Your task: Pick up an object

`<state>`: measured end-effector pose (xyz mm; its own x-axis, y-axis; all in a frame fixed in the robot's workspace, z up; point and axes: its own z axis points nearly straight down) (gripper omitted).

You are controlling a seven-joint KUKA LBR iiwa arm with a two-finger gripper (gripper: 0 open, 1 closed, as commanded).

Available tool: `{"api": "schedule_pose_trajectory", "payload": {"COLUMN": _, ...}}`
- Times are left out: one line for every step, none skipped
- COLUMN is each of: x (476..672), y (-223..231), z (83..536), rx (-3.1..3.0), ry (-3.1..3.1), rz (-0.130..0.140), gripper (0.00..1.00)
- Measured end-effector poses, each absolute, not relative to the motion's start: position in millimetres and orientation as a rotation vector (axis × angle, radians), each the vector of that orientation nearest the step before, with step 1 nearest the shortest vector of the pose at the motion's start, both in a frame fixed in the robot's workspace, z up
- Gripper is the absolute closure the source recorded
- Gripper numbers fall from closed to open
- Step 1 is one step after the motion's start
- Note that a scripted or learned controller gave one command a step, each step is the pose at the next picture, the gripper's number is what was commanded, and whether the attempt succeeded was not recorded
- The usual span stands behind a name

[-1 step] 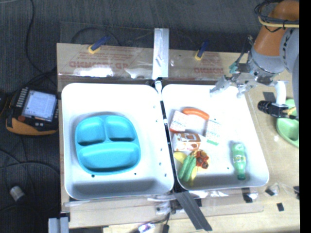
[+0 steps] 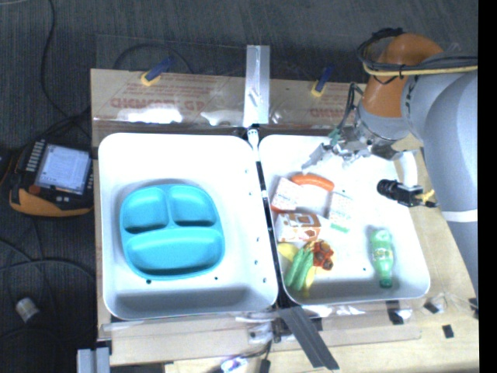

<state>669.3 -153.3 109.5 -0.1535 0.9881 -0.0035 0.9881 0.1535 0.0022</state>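
Note:
My gripper [image 2: 339, 148] hangs over the back of the right bin [image 2: 404, 286], under the orange wrist band, with its thin fingers spread open and nothing between them. Just in front of it lie an orange sausage-like item [image 2: 312, 181] and a white packet [image 2: 286, 197]. A printed box [image 2: 300, 225] and a second white packet [image 2: 339, 208] sit mid-bin. Nearer the front are a green bottle [image 2: 380, 256], red pieces [image 2: 322, 255], and a green vegetable [image 2: 298, 268] lying over something yellow.
The left bin [image 2: 116, 154] holds a blue divided plate [image 2: 171, 228]. A ridge where the two bin walls meet [image 2: 262, 208] separates the bins. A black knob on the arm [image 2: 394, 189] overhangs the right bin's right side. A small screen device [image 2: 58, 173] lies off the bench at left.

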Motion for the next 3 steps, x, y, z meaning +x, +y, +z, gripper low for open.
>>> {"api": "schedule_pose_trajectory", "payload": {"x": 649.4, "y": -143.2, "z": 88.9, "rx": 1.927, "ry": 2.469, "rz": -0.001, "gripper": 0.00}}
{"api": "schedule_pose_trajectory", "payload": {"x": 649.5, "y": -143.1, "z": 98.4, "rx": 1.930, "ry": 2.469, "rz": 0.001, "gripper": 1.00}}
{"api": "schedule_pose_trajectory", "payload": {"x": 649.5, "y": -143.0, "z": 98.3, "rx": 1.930, "ry": 2.469, "rz": 0.001, "gripper": 0.00}}
